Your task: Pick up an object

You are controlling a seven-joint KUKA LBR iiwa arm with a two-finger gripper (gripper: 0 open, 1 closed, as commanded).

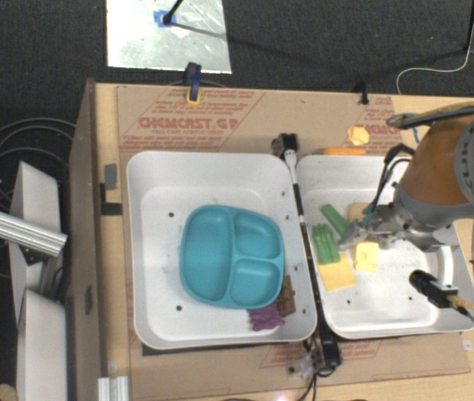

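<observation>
Two white bins [220,167] on cardboard; at right, the gripper [369,234], grip state unclear, hovers over yellow blocks [338,275].

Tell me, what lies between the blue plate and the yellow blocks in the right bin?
In the camera view, the two bins' meeting walls lie between the blue plate and the yellow blocks.

- Left bin [149,224]: white, holding a teal divided plate [232,256].
- A purple lump [263,317] and a brown piece [287,297] at the plate's near edge.
- Right bin [387,312]: white, with green sticks [328,232] and yellow blocks [337,274].
- Worktop [220,119]: tan cardboard, red lettering.
- Arm [454,178]: grey with an orange band.
</observation>
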